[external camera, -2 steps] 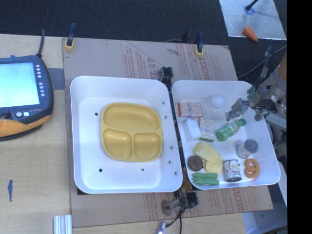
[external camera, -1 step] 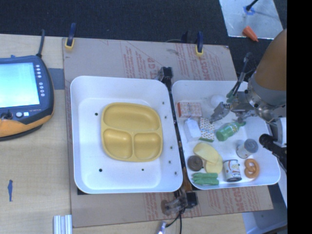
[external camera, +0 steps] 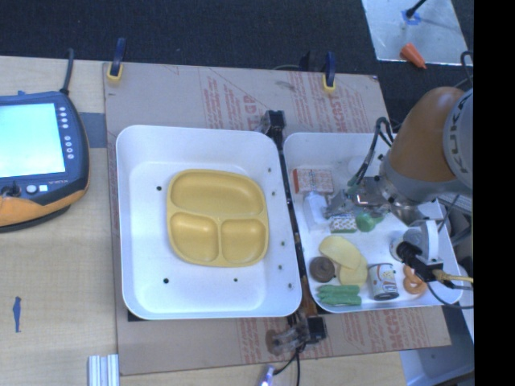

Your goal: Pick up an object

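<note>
The right bin (external camera: 322, 141) holds several small things: a white and red packet (external camera: 312, 180), a silvery wrapper (external camera: 338, 213), a green lump (external camera: 368, 222), a pale yellow piece (external camera: 345, 253), a brown disc (external camera: 323, 269), a green pod-like thing (external camera: 338, 296), a small can (external camera: 384, 281) and an orange thing (external camera: 414, 281). My gripper (external camera: 359, 199) hangs low over the middle of this bin, just above the silvery wrapper and the green lump. The wrist hides its tips.
The left bin (external camera: 129, 215) holds a yellow divided plate (external camera: 217, 217). A tablet controller (external camera: 36, 155) lies on the bench at far left. Clamps (external camera: 117, 61) hold the cardboard base at the back edge. The arm's grey and orange body (external camera: 426, 147) covers the right bin's far right corner.
</note>
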Controlling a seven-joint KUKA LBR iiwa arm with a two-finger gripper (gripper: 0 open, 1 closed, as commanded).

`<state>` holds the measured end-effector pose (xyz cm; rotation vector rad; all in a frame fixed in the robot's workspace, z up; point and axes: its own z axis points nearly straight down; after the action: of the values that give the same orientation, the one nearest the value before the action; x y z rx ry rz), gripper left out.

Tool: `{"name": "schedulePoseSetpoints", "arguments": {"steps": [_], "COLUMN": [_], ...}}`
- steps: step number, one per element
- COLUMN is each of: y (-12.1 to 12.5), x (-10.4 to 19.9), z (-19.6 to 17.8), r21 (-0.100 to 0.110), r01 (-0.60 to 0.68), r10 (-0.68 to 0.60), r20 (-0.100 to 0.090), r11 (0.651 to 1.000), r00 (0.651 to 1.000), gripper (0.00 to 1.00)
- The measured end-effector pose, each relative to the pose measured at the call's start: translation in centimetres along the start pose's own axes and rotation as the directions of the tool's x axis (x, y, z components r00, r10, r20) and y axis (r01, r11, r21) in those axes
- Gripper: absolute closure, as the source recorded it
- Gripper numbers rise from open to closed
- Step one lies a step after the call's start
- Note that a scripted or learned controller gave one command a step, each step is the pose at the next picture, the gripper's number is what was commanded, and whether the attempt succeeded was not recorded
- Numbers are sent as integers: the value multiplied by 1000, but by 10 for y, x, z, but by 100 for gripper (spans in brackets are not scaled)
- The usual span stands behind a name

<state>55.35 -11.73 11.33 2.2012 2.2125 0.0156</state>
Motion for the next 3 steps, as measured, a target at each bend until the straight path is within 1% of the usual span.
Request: {"name": "schedulePoseSetpoints", "arguments": {"steps": [1, 2, 3], "y": [48, 22, 31], "x": [18, 12, 11], "z": [15, 1, 15], "r21": [14, 16, 17], "r01": [0, 0, 2], "r10": [0, 0, -2], "r20": [-5, -5, -8], "r11": [1000, 1000, 1000], "r00": [1000, 1000, 1000], "gripper": [0, 0, 0]}}
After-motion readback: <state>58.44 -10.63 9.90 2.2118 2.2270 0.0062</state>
